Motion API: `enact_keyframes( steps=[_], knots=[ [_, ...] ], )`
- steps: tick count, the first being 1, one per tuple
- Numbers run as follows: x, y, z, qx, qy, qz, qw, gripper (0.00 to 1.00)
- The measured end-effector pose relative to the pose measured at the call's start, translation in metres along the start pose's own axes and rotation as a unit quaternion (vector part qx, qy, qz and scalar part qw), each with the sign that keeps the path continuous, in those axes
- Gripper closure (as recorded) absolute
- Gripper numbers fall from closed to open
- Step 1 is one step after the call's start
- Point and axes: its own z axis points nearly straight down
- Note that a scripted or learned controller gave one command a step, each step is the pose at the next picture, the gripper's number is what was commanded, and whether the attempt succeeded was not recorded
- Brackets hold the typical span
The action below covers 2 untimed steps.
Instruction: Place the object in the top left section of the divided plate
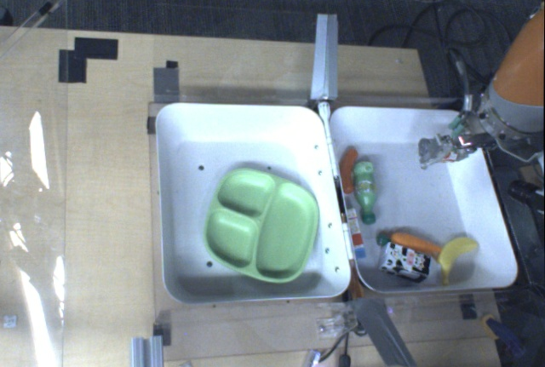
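Green bottle [365,190] apart from hand [436,150].

Arm [521,76] came in from the right edge of the camera view, high in frame. Orange band showed at the top right, grey wrist section just below it. Gripper [436,151] pointed leftward from the wrist, metallic, small in frame. A tiny red spot glowed near the wrist joint. Gripper hung apart from anything, nothing seen between its tips. Detail too blurred for more.
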Motion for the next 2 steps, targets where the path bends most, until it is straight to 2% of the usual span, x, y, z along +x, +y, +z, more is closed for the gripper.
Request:
enact_keyframes(
  steps=[1, 2],
  knots=[
    [0.070, -0.048, -0.010, 0.001, 0.001, -0.050, 0.9988, 1.00],
    [0.159, -0.045, 0.001, 0.002, 0.002, -0.077, 0.9970, 1.00]
  ],
)
